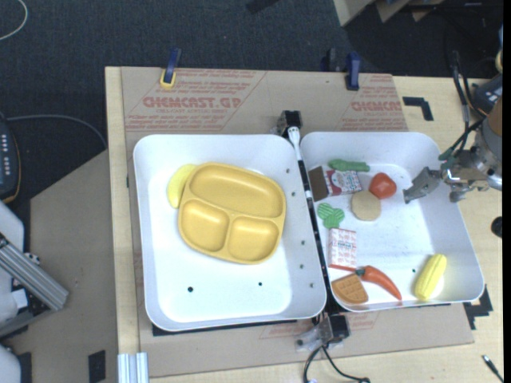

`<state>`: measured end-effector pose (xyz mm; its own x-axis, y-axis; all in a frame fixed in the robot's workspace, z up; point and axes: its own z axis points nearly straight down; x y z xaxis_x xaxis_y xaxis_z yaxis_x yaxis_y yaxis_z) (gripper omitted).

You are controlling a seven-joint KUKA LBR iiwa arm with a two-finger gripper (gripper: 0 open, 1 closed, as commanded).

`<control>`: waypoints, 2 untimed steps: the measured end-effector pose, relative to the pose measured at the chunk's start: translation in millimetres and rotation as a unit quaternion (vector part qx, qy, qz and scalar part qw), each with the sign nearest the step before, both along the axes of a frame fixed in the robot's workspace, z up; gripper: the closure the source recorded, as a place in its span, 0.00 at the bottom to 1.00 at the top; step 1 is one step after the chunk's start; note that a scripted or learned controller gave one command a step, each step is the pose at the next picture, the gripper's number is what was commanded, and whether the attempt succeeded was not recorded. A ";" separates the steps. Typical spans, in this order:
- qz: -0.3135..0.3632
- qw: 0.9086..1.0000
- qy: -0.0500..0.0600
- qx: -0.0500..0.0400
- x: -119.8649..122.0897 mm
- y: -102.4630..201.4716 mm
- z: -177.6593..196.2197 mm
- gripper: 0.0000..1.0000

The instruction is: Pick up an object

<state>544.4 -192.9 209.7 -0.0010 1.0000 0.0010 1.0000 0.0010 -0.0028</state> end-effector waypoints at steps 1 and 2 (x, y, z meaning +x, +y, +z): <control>-0.001 1.000 0.001 0.001 -10.2 -0.3 -56.5 0.00; 0.000 1.000 0.001 0.001 -4.8 5.9 -116.4 0.00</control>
<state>539.6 -187.1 93.3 -0.0008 1.0000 0.0022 1.0000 0.0008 -0.0041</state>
